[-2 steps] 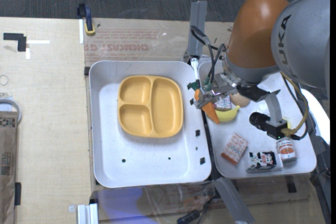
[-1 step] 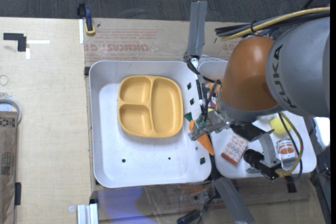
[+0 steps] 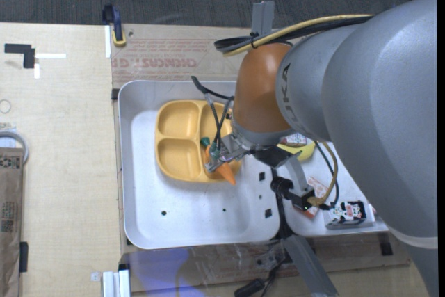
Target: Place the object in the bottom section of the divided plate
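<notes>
While poised over yellow divided plate [image 3: 182, 139] in white bin [image 3: 139, 219], gripper [image 3: 221, 156] at plate's right edge, orange object [image 3: 228, 174] just beside, finger state indeterminable.

We count two white bins [image 3: 139, 170], one yellow divided plate [image 3: 182, 139] with three sections, one orange object [image 3: 228, 172] at its edge, and one grey arm [image 3: 361, 108].

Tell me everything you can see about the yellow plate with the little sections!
The yellow divided plate looks like smooth plastic, rounded at the corners, with raised ridges splitting it into compartments. Two compartments on its left side show bare. It lies flat in the white bin, toward the upper middle. The grey and orange arm covers its right side, where something orange pokes out at its lower right edge.
</notes>
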Controlling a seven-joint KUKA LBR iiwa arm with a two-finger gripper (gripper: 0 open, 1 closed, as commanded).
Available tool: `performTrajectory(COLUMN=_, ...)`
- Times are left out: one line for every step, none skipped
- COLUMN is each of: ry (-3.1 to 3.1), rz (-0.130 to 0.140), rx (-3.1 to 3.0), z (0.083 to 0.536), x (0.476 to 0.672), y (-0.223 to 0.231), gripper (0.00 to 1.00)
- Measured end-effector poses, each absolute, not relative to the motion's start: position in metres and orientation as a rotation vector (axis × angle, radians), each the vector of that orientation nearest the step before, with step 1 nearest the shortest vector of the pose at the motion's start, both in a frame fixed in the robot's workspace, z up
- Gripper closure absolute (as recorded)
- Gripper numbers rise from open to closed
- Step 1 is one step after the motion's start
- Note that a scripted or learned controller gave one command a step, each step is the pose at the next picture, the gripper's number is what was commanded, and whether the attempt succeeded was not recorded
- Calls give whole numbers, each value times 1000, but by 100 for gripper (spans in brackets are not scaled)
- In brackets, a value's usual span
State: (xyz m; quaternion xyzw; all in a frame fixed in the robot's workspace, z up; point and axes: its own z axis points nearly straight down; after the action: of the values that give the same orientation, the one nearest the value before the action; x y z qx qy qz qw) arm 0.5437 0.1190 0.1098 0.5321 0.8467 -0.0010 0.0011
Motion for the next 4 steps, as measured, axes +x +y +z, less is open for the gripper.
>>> performTrajectory(ry=2658, rz=-2, rx=1670, z=110, x=544, y=119, gripper=0)
performTrajectory(ry=2771, rz=-14, rx=1533, z=99, x=574, y=112, gripper=0)
performTrajectory(ry=2795, rz=7, rx=1417, z=95, x=486, y=186, gripper=0)
performTrajectory(ry=2991, rz=-2, rx=961, z=134, x=522, y=193, gripper=0)
